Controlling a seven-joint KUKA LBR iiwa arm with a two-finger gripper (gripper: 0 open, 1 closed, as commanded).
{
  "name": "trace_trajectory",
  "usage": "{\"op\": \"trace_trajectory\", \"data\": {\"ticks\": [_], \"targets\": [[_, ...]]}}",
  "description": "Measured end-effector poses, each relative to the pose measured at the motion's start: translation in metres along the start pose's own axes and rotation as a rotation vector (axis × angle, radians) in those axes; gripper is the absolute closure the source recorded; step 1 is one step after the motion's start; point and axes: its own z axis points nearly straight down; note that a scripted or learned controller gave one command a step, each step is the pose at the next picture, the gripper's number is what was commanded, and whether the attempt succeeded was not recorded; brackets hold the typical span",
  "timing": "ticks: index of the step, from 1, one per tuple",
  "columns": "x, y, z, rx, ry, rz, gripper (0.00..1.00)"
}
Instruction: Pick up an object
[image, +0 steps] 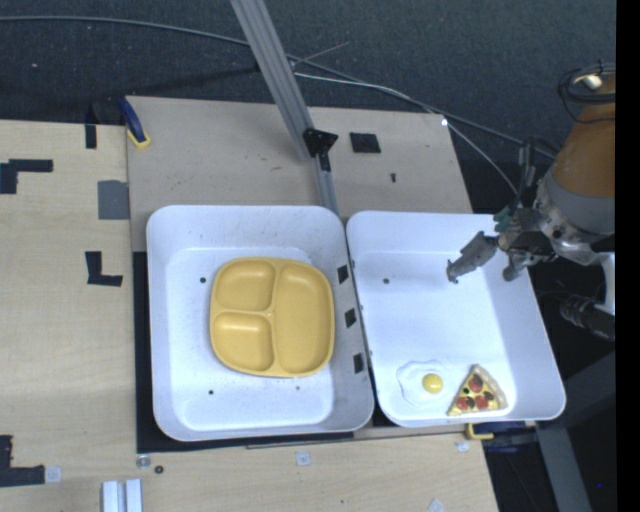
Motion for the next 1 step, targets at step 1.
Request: {"op": "trace_trajectory", "data": {"ticks": [1], "targets": [[0.0011, -0.0001, 0.0646, 0.005, 0.000, 0.001, 0.00]]}}
